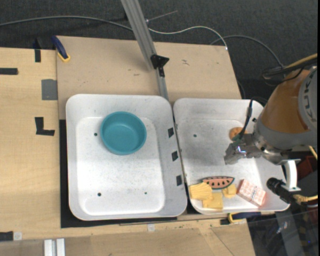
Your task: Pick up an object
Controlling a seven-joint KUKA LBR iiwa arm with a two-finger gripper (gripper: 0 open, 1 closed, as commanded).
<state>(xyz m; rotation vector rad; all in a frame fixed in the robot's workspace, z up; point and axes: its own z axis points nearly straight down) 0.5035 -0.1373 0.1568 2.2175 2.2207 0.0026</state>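
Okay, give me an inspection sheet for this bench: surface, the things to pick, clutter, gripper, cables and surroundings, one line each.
Surface: wooden bench bearing a left bin and a right bin, side by side.
Job's things: teal bowl in the left bin; in the right bin, a watermelon slice toy, yellow pieces and a pink box along the near edge, plus an orange object beside the gripper.
Clutter: black tape marks and a blue clamp on the bench.
Gripper: gripper low over the right bin; whether the jaws are open is unclear.
Cables: thin cables on the dark floor behind the bench.
Surroundings: slanted metal pole.
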